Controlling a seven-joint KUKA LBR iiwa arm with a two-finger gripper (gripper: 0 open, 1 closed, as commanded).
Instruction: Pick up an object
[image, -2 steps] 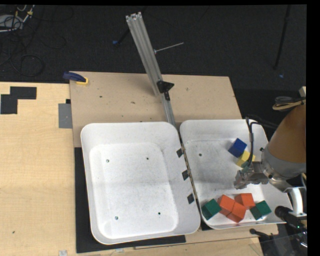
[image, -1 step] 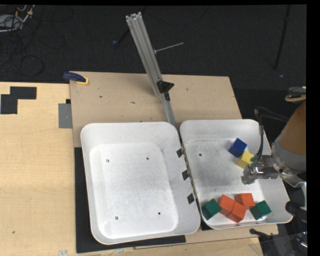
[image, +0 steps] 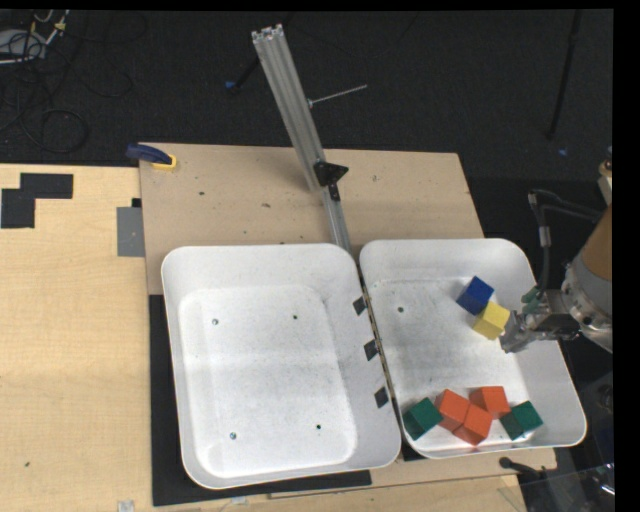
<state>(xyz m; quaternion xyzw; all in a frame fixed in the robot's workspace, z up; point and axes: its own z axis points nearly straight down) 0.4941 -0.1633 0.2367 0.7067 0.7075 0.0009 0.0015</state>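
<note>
In the right bin (image: 440, 270) lie a blue cube (image: 476, 294) and a yellow cube (image: 491, 320) touching it, near the far right side. At the bin's near edge sit a green cube (image: 422, 416), several orange-red cubes (image: 470, 411) and another green cube (image: 521, 419). My gripper (image: 518, 331) reaches in from the right and hangs just right of the yellow cube, over the bin's right part. Nothing shows between its fingers.
The left bin (image: 270, 360) stands beside the right one, with black clips (image: 368, 348) along the shared edge. A slanted aluminium rail (image: 295, 110) rises behind the bins. A blue and yellow clamp (image: 152, 156) lies at the bench's far left corner.
</note>
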